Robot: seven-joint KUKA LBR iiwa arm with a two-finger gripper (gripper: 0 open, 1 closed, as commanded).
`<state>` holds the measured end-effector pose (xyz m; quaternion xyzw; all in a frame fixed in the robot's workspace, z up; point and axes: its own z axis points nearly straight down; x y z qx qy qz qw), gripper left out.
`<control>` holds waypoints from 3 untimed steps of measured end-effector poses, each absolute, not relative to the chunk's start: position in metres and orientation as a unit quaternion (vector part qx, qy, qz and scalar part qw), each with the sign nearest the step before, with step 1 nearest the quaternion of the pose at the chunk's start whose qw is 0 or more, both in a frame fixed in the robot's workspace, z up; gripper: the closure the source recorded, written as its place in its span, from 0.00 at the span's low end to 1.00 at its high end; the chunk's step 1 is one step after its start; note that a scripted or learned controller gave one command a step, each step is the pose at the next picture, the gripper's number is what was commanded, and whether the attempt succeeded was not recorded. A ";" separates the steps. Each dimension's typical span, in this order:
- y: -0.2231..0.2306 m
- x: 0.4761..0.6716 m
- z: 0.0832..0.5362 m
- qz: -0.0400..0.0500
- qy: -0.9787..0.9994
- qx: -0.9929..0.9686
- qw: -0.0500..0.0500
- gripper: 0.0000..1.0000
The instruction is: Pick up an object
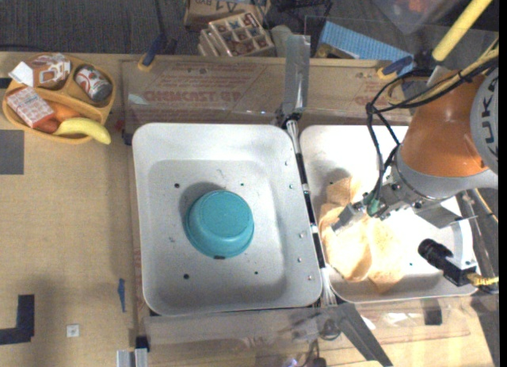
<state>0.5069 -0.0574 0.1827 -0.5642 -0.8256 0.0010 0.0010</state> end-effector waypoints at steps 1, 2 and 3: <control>-0.109 0.538 0.132 0.001 -0.805 -0.593 0.000 0.00; -0.103 0.595 0.091 -0.002 -0.841 -0.541 -0.005 0.00; -0.106 0.560 0.092 -0.004 -0.851 -0.525 -0.007 0.00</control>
